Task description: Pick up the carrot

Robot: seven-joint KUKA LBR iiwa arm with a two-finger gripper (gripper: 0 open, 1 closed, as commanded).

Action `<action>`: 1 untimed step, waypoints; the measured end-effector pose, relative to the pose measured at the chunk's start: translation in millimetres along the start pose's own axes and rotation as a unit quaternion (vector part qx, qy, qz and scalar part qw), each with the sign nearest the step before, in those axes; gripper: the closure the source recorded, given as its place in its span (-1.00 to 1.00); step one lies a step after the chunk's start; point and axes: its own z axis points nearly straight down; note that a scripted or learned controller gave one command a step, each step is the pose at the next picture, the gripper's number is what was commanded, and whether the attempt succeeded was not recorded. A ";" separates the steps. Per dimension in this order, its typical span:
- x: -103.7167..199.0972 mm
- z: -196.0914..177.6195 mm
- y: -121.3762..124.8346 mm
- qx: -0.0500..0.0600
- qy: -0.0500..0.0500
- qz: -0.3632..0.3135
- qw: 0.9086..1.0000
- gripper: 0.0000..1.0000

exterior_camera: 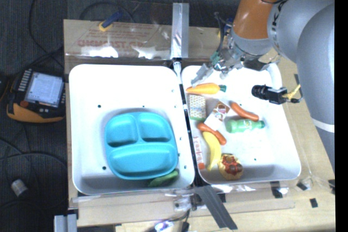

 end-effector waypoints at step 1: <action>20.2 0.3 -9.1 0.000 0.000 -0.018 1.000 -1.00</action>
